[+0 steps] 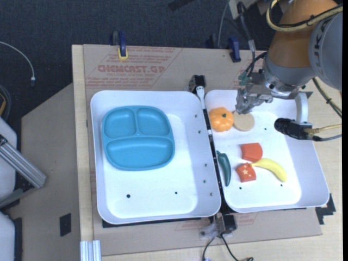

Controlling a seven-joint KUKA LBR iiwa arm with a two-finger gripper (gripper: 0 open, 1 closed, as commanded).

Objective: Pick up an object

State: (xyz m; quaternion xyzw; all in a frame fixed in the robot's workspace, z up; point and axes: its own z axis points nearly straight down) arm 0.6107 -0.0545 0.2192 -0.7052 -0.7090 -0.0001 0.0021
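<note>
Arm reaching in from right, gripper (246, 106) pointing down, hanging just over tan disc (244, 123), orange fruit (221, 119) beside; finger state unclear.

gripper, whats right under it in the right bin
Under the gripper lies a pale tan disc, beside the orange pumpkin. The gripper covers the disc's upper edge, so contact cannot be judged.

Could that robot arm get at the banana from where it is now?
Probably yes. The banana lies in the open in the right bin, with nothing on top of it; only a red block sits close beside it. The gripper hangs over the same bin, near a tan disc.
</note>
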